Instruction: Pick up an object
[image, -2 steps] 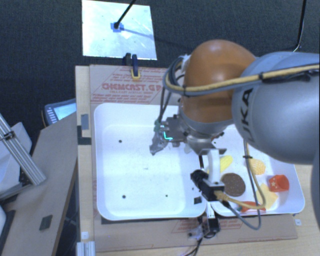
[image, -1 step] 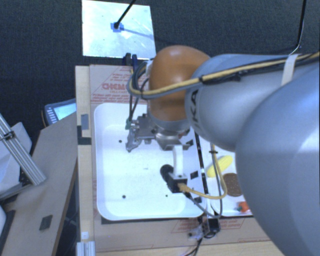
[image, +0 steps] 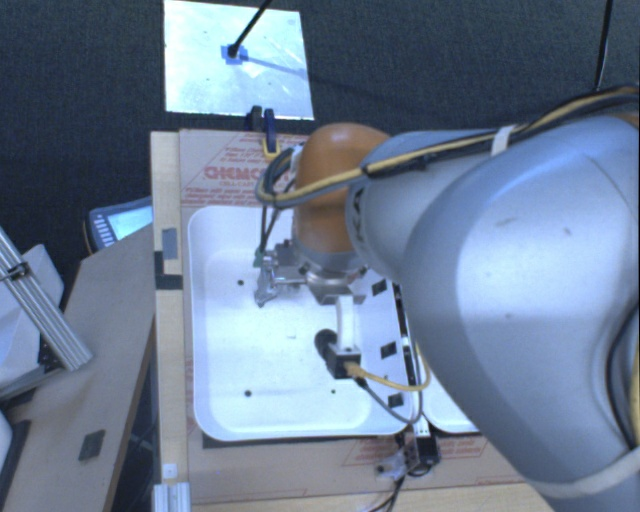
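One shallow white plastic bin (image: 225, 345) is seen directly beneath the grey metal claw (image: 266, 288). Whether it is open or holding anything cannot be told.

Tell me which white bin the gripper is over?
The bin on the view's left, seen almost whole. The gripper is above its far part; the other bin is mostly hidden under the grey arm.
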